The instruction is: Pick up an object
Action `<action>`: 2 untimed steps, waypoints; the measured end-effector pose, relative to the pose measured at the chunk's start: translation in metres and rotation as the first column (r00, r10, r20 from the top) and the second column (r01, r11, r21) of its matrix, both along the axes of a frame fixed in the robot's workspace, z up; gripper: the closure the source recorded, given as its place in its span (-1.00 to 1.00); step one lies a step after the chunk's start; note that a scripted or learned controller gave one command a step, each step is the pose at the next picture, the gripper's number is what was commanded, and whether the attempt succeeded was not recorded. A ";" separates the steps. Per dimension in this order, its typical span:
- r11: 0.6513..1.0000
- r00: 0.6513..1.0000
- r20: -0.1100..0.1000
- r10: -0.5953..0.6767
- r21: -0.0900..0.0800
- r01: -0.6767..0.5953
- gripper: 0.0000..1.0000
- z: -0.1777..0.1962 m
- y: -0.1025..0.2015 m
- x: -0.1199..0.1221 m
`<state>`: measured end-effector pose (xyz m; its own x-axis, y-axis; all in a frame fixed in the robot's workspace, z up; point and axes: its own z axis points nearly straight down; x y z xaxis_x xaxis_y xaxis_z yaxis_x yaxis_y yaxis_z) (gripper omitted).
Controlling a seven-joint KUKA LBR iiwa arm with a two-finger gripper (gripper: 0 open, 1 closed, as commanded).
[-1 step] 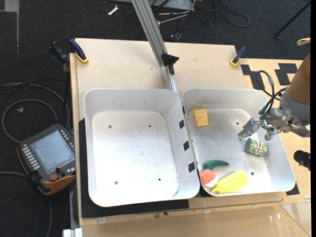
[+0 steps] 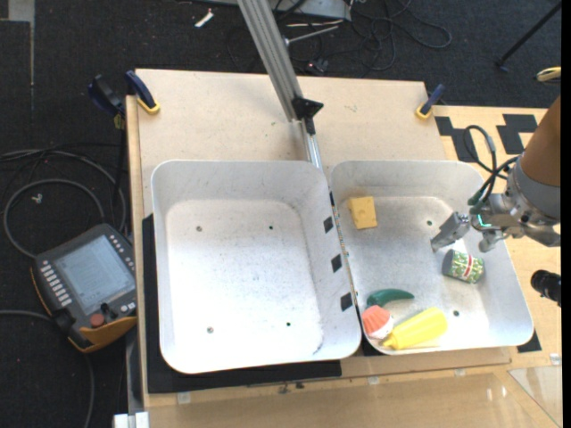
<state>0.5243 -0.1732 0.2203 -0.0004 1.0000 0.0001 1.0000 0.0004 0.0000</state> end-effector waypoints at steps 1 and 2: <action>1.000 1.000 -0.006 -0.002 0.001 0.002 -1.00 -0.060 -0.008 0.001; 1.000 1.000 0.022 -0.001 -0.009 0.001 -1.00 -0.094 -0.008 0.012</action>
<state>0.5361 -0.1812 0.1265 0.0009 1.0000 -0.0089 0.9998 -0.0007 0.0218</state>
